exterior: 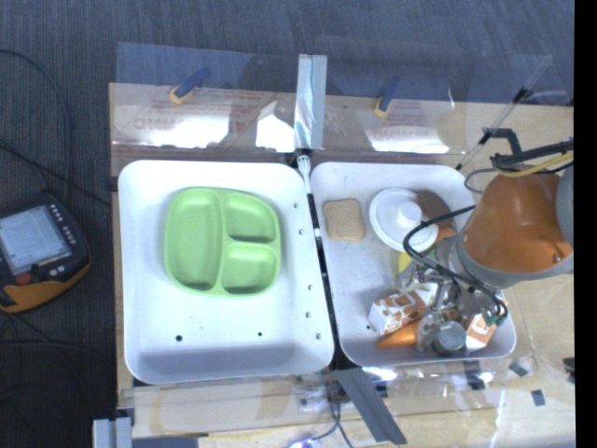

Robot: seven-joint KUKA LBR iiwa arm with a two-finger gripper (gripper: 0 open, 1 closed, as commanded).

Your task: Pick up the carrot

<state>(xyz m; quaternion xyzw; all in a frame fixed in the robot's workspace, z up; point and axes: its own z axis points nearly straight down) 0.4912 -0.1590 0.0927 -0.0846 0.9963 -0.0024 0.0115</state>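
Camera view: arm reaches in from the right, orange band over the right bin (pixel 347 343)'s right edge, gripper (pixel 438 320) down in that bin's near-right corner.

Carrot (pixel 399 337) lies along the near edge of the right bin, an orange wedge, tip pointing toward the bin divider. It sits just beside a small carton (pixel 396 311) with brown and white print, apparently touching it. Gripper hardware is right next to the carrot's thick end, maybe touching; too cluttered to separate them.

Hand state: cannot tell. Cables and wrist parts block it, and nothing is visibly clamped.

Other stuff in the right bin: tan bread slice (pixel 344 218) at the far-left corner, white bowl (pixel 401 215) near the far edge, another small printed item (pixel 481 326) at the near-right corner. Left bin (pixel 140 278) carries a green divided plate (pixel 223 240).

Progress, my read: approach is done, tool is low and at the target. Carrot looks to be resting on the bin floor, so no lift yet. Left: confirmed grasp, then raise clear of the carton. Risk: grabbing the carton instead, given how tight they sit.
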